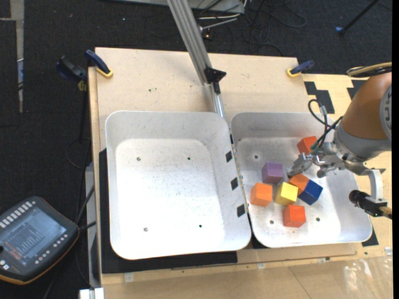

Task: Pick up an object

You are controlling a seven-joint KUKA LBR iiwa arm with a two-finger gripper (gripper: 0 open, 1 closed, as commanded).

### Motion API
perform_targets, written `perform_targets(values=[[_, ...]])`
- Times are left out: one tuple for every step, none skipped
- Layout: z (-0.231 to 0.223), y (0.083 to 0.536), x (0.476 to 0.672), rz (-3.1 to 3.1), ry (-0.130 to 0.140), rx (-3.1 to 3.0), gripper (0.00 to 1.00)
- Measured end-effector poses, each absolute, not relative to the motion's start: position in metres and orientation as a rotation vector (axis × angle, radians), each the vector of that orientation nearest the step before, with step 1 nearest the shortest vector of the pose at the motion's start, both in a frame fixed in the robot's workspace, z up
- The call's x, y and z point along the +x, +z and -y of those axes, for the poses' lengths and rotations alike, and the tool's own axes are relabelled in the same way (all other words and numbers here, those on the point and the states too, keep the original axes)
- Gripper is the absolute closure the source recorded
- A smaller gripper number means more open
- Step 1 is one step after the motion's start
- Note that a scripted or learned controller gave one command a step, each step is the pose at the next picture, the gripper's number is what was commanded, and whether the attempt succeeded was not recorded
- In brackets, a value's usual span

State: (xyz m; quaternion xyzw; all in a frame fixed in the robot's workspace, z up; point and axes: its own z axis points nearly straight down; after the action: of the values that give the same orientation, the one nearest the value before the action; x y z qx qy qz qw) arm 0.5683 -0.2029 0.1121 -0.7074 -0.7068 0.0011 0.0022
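Coloured cubes, among them an orange cube [300, 182], lie clustered in the right bin [349, 232]. Your pincer [303, 166] hovers just above them; its state cannot be told. Nothing is lifted yet.

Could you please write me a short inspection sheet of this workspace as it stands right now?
Surface: pale bench bearing a left bin and a right bin, both white.
Job's things: in the right bin, a purple cube, yellow cube, blue cube and four orange cubes, one at the front.
Clutter: nothing seen.
Grippers: pincer low over the cube cluster; grasp unclear.
Cables: black cables on the floor behind the bench.
Surroundings: teach pendant at lower left; clamps on the bench's far corners.
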Motion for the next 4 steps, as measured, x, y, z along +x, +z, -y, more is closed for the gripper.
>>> perform_targets(values=[[0.202,0.097,0.571,2.224,-0.006,-2.225,0.00],[0.202,0.109,0.572,2.227,-0.009,-2.227,1.00],[0.203,0.173,0.576,2.229,-0.005,-2.223,1.00],[0.203,0.234,0.585,2.232,-0.006,-2.224,1.00]])
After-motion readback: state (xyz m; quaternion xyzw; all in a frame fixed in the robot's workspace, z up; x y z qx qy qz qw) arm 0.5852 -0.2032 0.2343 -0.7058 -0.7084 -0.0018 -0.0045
